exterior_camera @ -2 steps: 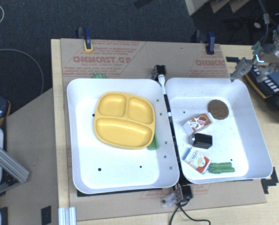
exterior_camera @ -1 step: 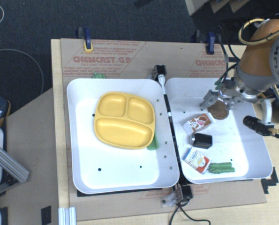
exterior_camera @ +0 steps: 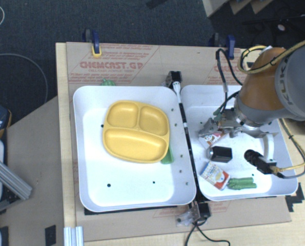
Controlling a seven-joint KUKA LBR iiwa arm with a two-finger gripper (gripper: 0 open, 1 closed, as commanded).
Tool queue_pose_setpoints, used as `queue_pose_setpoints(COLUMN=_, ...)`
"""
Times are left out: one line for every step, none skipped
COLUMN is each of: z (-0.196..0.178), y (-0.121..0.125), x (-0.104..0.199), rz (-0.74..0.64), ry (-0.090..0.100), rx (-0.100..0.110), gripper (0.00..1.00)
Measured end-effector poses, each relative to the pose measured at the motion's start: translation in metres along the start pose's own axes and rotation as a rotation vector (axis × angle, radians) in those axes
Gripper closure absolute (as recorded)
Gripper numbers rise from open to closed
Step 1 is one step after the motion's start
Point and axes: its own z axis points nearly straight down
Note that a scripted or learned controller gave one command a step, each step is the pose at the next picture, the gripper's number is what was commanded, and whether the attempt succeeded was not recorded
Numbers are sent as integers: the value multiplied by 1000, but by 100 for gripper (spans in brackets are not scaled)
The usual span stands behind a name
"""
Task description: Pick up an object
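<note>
My gripper (exterior_camera: pixel 217 129) hangs low over the upper left part of the right bin (exterior_camera: pixel 203 99), below the orange wrist band. Right under its tip lies a small red and white packet (exterior_camera: pixel 211 139), partly covered by it. Just below that sits a black box (exterior_camera: pixel 221 154). A second red and white packet (exterior_camera: pixel 215 174) lies near the bin's front, with a green object (exterior_camera: pixel 242 183) to its right. I cannot make out anything held in the gripper.
The left bin (exterior_camera: pixel 90 152) holds a yellow divided plate (exterior_camera: pixel 136 131) with a green item (exterior_camera: pixel 167 157) poking out at its lower right edge. A black cable connector (exterior_camera: pixel 256 160) hangs by the arm over the right bin. The rim between the bins is close to the gripper's left.
</note>
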Motion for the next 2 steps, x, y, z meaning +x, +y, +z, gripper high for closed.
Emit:
queue_pose_setpoints(z=28, y=-54, x=-3, rz=2, ry=3, rx=16, gripper=0)
queue_pose_setpoints(z=17, y=-51, x=-2, rz=2, ry=0, rx=9, gripper=100)
